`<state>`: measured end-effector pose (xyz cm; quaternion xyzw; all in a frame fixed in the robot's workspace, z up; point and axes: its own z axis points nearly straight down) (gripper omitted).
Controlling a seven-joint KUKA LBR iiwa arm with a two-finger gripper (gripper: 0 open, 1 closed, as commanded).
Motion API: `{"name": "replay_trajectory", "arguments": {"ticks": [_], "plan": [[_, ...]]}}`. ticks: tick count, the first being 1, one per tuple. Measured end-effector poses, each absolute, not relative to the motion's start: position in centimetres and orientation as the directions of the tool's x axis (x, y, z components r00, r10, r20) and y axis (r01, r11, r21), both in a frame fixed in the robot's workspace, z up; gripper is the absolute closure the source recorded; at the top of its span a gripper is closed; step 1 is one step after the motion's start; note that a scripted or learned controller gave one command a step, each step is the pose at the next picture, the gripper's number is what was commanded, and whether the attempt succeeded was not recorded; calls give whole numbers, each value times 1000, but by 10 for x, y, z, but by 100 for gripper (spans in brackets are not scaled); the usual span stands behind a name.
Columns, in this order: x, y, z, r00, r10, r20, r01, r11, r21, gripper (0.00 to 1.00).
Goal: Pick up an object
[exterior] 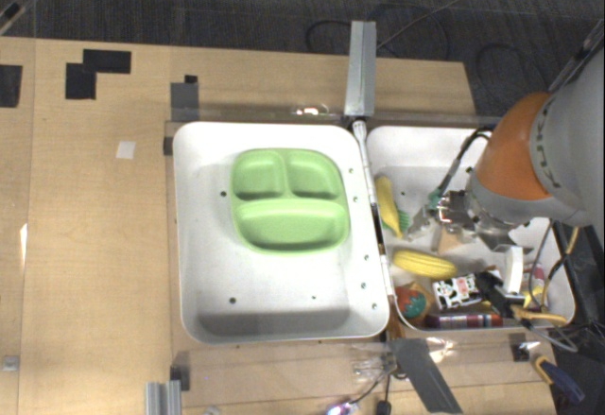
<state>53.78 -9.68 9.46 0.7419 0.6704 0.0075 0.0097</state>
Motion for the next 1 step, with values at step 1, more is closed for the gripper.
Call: {"name": "replay_trajectory", "arguments": {"ticks": [1], "plan": [[495,-95,93,-80,997,-6,996,80,27,0]]}}
